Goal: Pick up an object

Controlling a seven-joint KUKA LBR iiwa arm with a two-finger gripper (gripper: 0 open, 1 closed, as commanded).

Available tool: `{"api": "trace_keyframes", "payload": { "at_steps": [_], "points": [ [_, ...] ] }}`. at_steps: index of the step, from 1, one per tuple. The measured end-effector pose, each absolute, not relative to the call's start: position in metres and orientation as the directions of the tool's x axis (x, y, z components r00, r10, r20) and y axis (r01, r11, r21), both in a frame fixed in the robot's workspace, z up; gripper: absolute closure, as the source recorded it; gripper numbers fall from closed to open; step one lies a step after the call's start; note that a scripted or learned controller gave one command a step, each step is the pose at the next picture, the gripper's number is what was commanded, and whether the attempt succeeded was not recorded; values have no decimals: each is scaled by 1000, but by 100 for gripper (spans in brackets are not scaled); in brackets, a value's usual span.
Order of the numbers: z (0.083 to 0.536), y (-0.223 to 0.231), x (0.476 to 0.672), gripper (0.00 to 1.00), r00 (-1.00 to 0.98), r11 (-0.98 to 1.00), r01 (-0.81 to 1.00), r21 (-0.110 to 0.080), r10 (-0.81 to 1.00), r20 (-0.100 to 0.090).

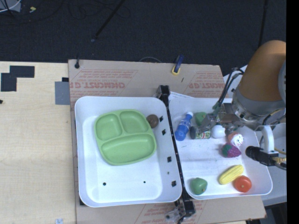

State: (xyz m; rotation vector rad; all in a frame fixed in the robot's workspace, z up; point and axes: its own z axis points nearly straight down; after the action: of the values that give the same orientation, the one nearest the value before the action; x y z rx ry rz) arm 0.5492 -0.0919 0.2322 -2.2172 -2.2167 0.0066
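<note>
1. Overhead, two white bins are seen side by side on a cardboard sheet (pixel 140 78) laid over the tabletop (pixel 32 139); the left bin (pixel 88 181) holds a green divided plate (pixel 125 136) with a small brown ball (pixel 152 121) just beside its upper right corner.
2. The grey arm (pixel 264 85), capped in orange, is pictured reaching in from the right over the upper part of the right bin (pixel 205 157).
3. The gripper (pixel 211 124) is shown low among a cluster of objects near the bin's top edge; whether it is released or clenched cannot be told, and nothing can be seen grasped.
4. Around it are gathered a blue bottle (pixel 183 127) lying tilted to the left, a green object (pixel 200 118) above, a small printed can (pixel 202 135) and a white ball (pixel 218 131).
5. Further right, a white and red object (pixel 236 139) is seen touching a purple and green toy (pixel 231 150).
6. Along the bin's lower edge, well apart from the gripper, are laid a green pepper (pixel 198 185), a yellow corn cob (pixel 231 174) and an orange tomato (pixel 242 184).
</note>
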Motion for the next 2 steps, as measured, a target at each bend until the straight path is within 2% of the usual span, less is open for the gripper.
{"api": "trace_keyframes", "payload": {
  "at_steps": [1,2],
  "points": [
    [234,-92,550,0,0,0,1000,-3,1000,1],
    [180,-82,551,0,3,-3,1000,-7,1000,2]
  ]
}}
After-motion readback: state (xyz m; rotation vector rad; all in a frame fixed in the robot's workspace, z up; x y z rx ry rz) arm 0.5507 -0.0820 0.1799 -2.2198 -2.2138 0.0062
